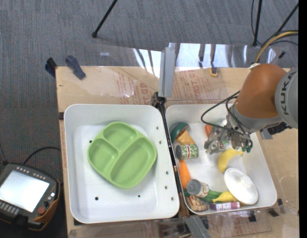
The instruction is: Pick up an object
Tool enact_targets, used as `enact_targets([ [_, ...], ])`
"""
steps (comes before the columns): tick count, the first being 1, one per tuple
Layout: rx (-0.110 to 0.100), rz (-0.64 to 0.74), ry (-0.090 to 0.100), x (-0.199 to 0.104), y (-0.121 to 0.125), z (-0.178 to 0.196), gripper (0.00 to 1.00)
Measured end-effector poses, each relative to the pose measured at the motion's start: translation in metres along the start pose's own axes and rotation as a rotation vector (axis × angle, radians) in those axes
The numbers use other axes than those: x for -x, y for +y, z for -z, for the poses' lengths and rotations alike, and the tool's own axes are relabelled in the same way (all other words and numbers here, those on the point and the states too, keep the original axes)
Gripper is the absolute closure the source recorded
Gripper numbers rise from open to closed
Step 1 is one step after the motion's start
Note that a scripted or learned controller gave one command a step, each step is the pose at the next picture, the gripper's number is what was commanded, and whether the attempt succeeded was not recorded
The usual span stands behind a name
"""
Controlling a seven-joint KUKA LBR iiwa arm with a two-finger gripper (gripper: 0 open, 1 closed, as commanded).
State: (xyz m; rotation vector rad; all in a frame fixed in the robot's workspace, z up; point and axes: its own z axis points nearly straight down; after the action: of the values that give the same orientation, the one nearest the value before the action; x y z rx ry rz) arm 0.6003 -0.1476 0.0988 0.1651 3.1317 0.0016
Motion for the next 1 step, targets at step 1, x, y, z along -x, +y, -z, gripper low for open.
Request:
enact_targets([
  [1,-0.002,0.027,0.000,0.0194,-0.0594,0.0112,1.00],
])
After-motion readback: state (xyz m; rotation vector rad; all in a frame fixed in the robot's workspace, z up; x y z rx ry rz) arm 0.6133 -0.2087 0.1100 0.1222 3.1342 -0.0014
